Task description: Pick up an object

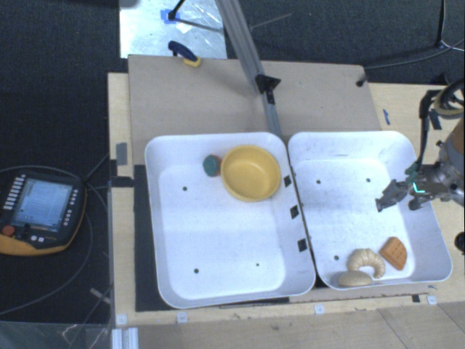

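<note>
My gripper (400, 198) hangs over the right side of the right bin (341, 151), fingers spread and open with nothing between them. Below it, in that bin's near right corner, lie an orange waffle-like piece (394, 253), a pale croissant shape (368, 260) and a beige oval piece (354, 278) touching the croissant. The left bin (218, 260) holds a yellow bowl (251, 173) at its far right, with a small teal object (211, 166) right beside the bowl's left rim.
A slanted metal pole (247, 42) crosses the brown board behind the bins and ends near the gap between them. A teach pendant (36, 213) lies on the floor at the left. A blue-and-yellow clamp (184, 52) sits at the board's far edge.
</note>
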You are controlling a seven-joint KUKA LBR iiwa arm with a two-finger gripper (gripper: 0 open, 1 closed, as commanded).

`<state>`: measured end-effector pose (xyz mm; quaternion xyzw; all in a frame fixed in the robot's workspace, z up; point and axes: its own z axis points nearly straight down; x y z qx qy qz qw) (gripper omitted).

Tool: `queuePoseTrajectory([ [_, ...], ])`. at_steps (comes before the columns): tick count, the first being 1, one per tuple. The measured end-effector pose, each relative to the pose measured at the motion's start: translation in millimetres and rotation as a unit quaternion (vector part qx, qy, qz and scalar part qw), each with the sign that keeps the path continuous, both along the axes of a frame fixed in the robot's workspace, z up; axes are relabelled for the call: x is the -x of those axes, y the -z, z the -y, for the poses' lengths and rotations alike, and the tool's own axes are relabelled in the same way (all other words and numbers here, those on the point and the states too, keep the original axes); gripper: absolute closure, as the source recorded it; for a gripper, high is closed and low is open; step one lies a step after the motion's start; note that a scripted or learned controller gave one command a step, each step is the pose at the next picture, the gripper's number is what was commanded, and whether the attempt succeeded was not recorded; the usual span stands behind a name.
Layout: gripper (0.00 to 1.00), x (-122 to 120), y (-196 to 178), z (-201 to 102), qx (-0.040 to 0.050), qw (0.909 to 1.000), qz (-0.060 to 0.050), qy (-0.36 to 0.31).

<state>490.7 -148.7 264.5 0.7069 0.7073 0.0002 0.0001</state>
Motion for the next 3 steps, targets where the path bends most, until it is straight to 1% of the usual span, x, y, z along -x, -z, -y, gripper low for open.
queuePoseTrajectory([
  [1, 0.0, 0, 0, 0, 0.0, 1.0, 0.0, 0.0],
  [2, 0.0, -1, 42, 0, -0.0002, 1.0, -0.001, 0.0],
  [3, 0.0, 5, 96, 9, -0.0003, 1.0, -0.002, 0.001],
])
